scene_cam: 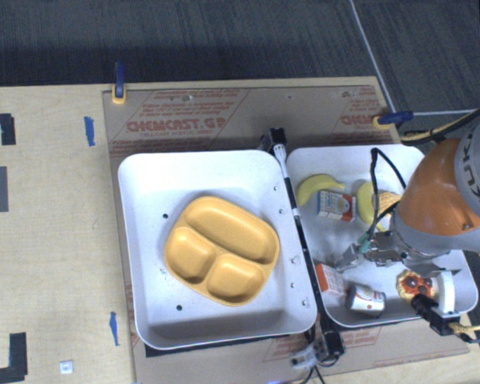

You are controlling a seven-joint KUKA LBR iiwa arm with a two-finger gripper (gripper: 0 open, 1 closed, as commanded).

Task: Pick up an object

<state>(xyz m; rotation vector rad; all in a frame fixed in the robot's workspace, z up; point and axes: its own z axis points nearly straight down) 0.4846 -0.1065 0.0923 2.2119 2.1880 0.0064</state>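
Note:
My gripper (pixel 358 252) hangs low over the middle of the right bin (pixel 335 160), below the arm's orange band (pixel 439 197). Under and left of it lies an orange-red packet (pixel 328 281) by the bin's left wall. A small white can (pixel 364 300) lies on its side near the front wall, just below the gripper. At the back sit a yellow rounded object (pixel 313 186), a small white carton with red and blue print (pixel 331 202) and another yellow object (pixel 366 198). Nothing shows held by the gripper.
The left bin (pixel 146 232) holds a large yellow three-compartment tray (pixel 220 248). An orange and red round item (pixel 411 283) lies at the right bin's front right, under the wrist. A black cable (pixel 381 176) loops over the right bin's back.

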